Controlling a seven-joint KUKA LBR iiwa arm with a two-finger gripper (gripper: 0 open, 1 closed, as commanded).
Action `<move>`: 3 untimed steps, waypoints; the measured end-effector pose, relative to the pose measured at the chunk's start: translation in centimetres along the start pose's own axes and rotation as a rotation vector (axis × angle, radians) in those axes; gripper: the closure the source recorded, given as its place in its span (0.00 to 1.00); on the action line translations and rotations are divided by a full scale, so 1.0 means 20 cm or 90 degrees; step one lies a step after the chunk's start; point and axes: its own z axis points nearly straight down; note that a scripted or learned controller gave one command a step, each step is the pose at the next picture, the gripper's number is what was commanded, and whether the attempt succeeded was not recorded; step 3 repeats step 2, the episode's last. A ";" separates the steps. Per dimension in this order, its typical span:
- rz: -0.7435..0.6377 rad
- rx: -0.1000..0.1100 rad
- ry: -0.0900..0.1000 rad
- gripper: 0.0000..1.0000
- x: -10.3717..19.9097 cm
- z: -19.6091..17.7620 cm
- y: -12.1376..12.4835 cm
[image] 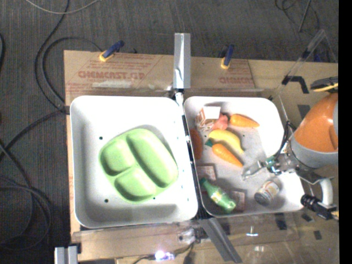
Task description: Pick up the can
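Counting the right bin (275, 106), we find one can (267, 192), one green bottle (219, 196), two carrots; gripper (254, 169) beside the can, fingers spread, holding nothing.

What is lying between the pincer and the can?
Nothing: the camera view shows bare bin floor between the pincer and the can.

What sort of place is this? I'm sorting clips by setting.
Probably a robotics lab bench: two white bins on cardboard held by clamps, cables loose on the carpet, and a gripper over toy food and a can.
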 end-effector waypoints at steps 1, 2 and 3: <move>0.002 -0.003 -0.009 1.00 -0.02 -0.03 0.00; 0.079 0.012 -0.008 1.00 0.22 -0.42 0.34; 0.079 0.012 -0.008 1.00 0.22 -0.42 0.34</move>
